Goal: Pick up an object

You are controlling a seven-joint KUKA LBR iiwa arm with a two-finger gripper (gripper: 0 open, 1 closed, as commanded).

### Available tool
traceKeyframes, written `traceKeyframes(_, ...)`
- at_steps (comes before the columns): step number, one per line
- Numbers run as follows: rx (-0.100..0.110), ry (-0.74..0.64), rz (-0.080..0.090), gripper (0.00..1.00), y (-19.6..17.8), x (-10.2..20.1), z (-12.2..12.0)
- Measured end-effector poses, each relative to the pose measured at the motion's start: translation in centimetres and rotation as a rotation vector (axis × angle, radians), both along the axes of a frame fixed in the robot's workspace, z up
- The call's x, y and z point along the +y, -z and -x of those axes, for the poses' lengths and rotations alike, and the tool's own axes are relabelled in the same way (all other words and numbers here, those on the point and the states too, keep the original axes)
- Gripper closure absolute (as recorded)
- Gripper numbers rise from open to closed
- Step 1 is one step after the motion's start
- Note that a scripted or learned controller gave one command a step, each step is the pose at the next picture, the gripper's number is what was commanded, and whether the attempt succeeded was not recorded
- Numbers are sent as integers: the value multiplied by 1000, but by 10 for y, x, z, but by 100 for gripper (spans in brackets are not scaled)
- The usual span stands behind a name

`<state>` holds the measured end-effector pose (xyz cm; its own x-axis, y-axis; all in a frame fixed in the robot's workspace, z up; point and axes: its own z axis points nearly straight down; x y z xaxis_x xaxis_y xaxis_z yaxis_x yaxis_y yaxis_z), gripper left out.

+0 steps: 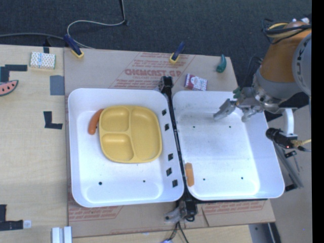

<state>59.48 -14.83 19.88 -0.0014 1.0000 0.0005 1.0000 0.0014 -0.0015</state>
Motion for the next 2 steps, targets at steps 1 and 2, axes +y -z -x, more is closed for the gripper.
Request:
traceKeyframes(1, 1, 0, -1, 0, 79, 43, -60)
traceKeyframes(2, -2, 1, 1, 0, 113, 54, -16)
